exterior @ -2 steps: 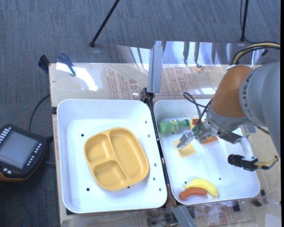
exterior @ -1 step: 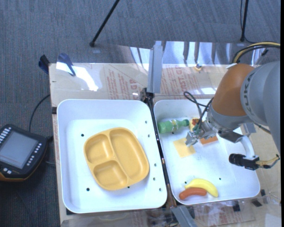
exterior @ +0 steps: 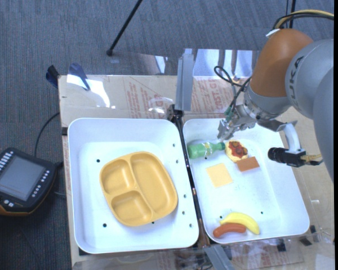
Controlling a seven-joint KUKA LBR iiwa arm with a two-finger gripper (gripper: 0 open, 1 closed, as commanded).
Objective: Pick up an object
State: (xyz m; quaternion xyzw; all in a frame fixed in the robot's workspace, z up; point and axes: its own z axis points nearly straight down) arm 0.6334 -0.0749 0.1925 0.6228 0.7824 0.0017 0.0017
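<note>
From the overhead camera I see my jaws [exterior: 225, 129], their opening impossible for me to tell, hanging above the green bottle [exterior: 204, 149] lying in the right bin [exterior: 281, 207], so I'd descend centred, straddling its narrow width.

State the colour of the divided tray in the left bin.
Yellow; the divided tray shows clearly in the camera view.

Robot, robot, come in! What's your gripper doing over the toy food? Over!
Gripper low over right bin, by green bottle and pizza piece. Nothing seen held. Cheese slice, banana, sausage lying apart. Yellow tray in left bin.
</note>
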